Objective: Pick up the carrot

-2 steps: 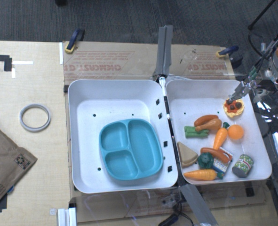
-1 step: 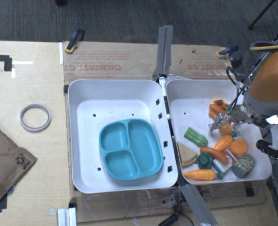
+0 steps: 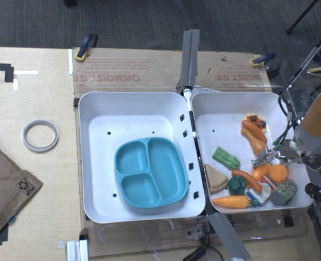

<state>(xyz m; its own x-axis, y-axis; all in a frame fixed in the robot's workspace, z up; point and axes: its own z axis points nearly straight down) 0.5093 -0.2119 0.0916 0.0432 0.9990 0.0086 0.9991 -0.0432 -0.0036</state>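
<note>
A: Where is the gripper (image 3: 264,159) sitting?
B: It is hovering low in the right bin (image 3: 214,110); its state is impossible to tell.
A: And the carrot (image 3: 231,202)?
B: It is lying below and left of the gripper, near the broccoli (image 3: 237,185).

A blue divided plate (image 3: 150,172) lies in the left bin (image 3: 95,113); a tape ring (image 3: 41,135) rests on the desk (image 3: 30,97) beside it.
</note>
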